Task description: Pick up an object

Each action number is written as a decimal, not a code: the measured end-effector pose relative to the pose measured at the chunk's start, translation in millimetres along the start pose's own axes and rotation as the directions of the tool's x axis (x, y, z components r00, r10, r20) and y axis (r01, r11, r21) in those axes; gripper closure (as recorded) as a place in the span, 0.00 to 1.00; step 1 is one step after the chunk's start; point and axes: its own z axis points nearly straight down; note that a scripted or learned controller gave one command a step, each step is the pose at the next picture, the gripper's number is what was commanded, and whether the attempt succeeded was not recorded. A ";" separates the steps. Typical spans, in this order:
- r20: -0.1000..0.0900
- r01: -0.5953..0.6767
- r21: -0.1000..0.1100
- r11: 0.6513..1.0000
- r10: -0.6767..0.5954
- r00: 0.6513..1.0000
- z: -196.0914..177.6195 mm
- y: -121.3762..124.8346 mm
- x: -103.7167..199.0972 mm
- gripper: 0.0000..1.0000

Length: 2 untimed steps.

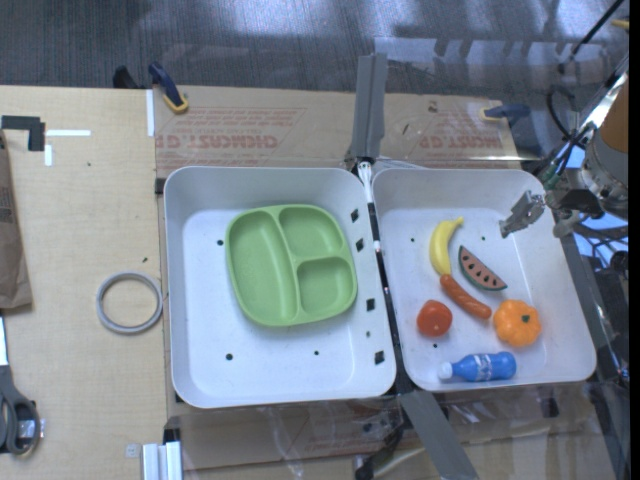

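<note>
Tool [522, 214] above right bin's far edge, grip state unclear, banana [443, 245] nearby.

— What's the bench [80, 208] like?
— Pale wood, with brown cardboard [270, 133] laid flat along the far side.
— And directly on it?
— Two shallow white bins side by side: the left bin [190, 368] and the right bin [560, 368], touching along their inner edges.
— Anything else?
— A roll of tape [130, 301] lies left of the left bin, a little apart from it. Scissors [15, 423] sit at the near left corner, and a brown paper bag [12, 238] lies at the left edge.
</note>
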 end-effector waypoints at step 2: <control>0.002 -0.021 -0.006 1.000 0.021 1.000 105.2 31.9 19.7 1.00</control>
